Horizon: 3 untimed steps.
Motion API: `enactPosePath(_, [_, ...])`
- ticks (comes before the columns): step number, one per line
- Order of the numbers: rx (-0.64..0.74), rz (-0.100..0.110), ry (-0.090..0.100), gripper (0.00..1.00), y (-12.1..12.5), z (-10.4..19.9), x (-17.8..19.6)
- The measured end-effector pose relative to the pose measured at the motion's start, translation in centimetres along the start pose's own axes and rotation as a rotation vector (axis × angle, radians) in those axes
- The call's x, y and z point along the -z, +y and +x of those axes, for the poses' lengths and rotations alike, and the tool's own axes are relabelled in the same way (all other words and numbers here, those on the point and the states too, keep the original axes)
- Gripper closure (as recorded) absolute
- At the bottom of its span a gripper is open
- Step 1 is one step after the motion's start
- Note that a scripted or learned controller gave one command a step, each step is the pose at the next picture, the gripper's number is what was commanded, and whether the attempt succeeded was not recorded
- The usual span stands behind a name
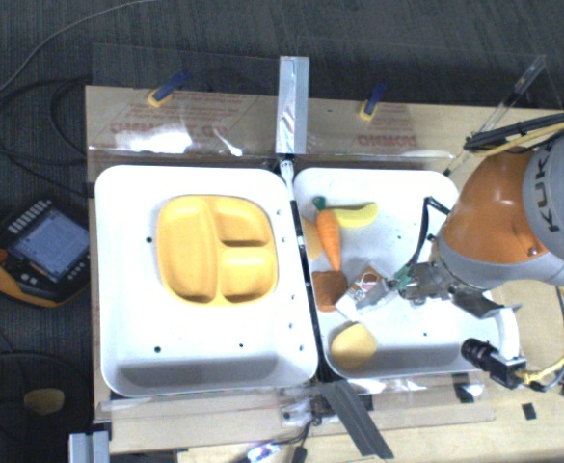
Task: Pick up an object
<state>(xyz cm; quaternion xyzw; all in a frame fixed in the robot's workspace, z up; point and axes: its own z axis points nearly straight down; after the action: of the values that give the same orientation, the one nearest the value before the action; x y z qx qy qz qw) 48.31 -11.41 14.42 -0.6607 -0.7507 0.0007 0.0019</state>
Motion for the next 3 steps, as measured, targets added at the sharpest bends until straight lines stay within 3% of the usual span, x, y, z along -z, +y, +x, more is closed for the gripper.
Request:
enactPosePath(1, [0.081, -0.014, -0.003, 0.00, 5.1, 1.1, -4.1])
enactPosePath(2, [0.032, -0.016, -0.008, 0.00, 15.0, -2.4, -5.4])
enactPosePath(3, [0.033, -0.013, -0.009, 1.00, 14.9, -2.4, -4.5])
